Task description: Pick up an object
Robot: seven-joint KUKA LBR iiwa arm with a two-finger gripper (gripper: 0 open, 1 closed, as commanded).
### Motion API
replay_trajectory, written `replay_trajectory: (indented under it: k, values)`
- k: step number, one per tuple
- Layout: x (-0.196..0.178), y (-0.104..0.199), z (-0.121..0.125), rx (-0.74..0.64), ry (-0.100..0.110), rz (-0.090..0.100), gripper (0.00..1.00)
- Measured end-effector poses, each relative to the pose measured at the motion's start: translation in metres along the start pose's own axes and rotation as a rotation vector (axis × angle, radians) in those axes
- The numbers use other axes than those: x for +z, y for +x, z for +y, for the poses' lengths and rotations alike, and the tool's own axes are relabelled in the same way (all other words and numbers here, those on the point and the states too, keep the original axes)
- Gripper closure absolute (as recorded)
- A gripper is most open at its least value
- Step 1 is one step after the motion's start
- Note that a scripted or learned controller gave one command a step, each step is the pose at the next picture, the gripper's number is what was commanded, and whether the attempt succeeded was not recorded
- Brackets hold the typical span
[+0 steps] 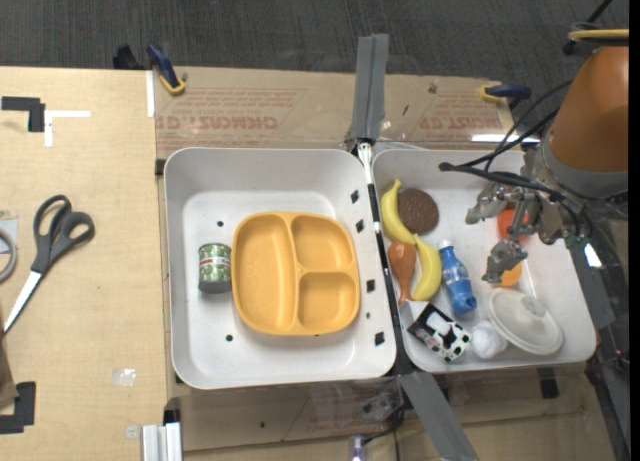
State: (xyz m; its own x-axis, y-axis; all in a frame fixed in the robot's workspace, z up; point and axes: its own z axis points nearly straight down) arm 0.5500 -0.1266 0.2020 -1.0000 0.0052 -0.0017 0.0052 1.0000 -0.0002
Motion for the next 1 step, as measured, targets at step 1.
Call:
replay_trajectory:
  k: [1]
  values:
    - [0.1007,0.0023,0.0244,-0.001,0.000,-0.001,0.00]
